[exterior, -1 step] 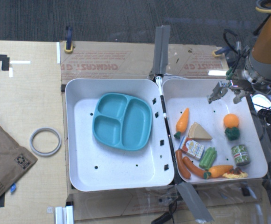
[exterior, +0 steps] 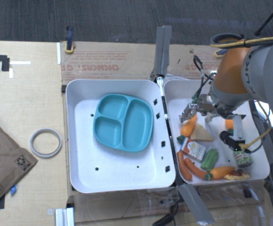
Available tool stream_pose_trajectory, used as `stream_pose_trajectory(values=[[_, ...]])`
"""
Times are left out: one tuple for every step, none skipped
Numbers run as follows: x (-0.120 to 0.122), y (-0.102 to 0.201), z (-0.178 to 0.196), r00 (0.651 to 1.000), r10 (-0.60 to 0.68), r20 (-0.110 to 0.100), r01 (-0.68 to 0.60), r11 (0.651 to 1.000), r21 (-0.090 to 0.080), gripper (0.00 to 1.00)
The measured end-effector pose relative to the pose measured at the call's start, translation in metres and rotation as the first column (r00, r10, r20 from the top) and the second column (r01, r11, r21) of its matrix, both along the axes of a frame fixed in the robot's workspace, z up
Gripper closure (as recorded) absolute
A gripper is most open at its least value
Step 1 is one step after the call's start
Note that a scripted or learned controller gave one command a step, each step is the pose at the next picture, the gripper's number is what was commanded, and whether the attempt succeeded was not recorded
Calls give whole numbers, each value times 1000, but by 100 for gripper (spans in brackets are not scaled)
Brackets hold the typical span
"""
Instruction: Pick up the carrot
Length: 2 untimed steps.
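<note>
In the right bin (exterior: 261, 166), an orange carrot (exterior: 188, 126) lies tilted next to a pale cheese wedge (exterior: 203, 133). My gripper (exterior: 192, 112) hangs right over the carrot's upper end and seems to touch it. The grey arm with its orange band (exterior: 233, 74) reaches in from the right and hides the far part of the bin. A second orange carrot-like piece (exterior: 221, 172) lies along the near wall of the same bin.
The right bin also holds a red sausage (exterior: 186, 166), a green pickle (exterior: 210, 157), a small red-and-white packet (exterior: 195, 149), a dark bottle (exterior: 242, 157) and an orange bit (exterior: 229, 124). A teal divided plate (exterior: 124, 122) sits in the left bin (exterior: 80, 164). A tape ring (exterior: 45, 141) lies on the bench.
</note>
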<state>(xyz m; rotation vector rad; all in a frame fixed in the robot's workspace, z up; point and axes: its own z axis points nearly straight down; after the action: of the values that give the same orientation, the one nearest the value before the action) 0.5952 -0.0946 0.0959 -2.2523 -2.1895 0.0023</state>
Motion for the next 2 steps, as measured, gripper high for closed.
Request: stream_pose_trajectory(values=[[0, 0, 0, 1000, 0, 0, 0, 1000, 0, 0], [51, -5, -4, 987, 159, 3, -159, 987, -2, 0]])
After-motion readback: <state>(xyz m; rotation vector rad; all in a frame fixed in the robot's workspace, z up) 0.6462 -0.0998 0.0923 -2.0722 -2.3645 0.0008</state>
